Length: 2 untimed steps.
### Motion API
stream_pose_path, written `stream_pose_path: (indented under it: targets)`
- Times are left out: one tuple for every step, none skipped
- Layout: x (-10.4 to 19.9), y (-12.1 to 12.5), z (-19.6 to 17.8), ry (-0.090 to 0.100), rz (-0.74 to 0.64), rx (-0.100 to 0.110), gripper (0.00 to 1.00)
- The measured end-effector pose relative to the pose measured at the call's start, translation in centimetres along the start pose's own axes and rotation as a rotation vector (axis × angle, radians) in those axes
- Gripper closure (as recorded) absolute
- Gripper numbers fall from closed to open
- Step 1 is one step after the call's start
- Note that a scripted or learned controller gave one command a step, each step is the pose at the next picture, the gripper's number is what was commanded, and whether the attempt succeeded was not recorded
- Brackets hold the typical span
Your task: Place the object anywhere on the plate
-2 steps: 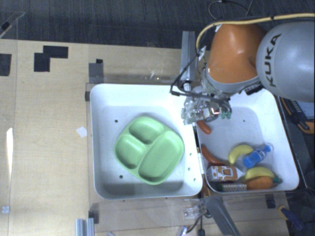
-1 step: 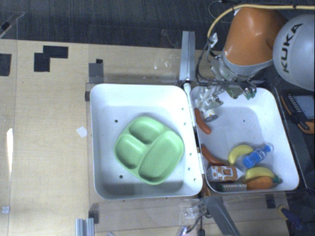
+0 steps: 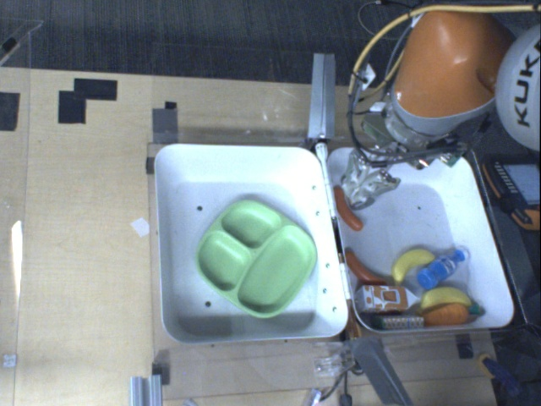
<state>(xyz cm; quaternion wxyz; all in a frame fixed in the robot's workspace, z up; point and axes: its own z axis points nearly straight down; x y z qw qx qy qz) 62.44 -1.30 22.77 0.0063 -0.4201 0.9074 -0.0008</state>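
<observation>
We see the gripper [image 3: 369, 184] just above the sausage [image 3: 347, 210], which runs along the bin wall; we cannot tell its opening

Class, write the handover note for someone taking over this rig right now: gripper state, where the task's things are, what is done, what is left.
Gripper: low over the right bin's upper left corner, beside a red sausage; whether it grips anything cannot be told.
Green plate: in the left bin, three compartments, nothing on it.
Other items in the right bin: second sausage, two bananas, blue bottle, small carton, orange carrot-like item.
Done: nothing placed yet.
Left: secure one object, carry it over and set it on the plate.
</observation>
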Motion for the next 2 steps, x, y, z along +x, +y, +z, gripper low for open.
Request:
stream_pose_path:
  targets:
    - [-2.7, 5.7, 2.0, 0.002, -0.142, -0.004, 1.00]
    - [-7.1, 6.0, 4.1, 0.000, -0.213, -0.003, 1.00]
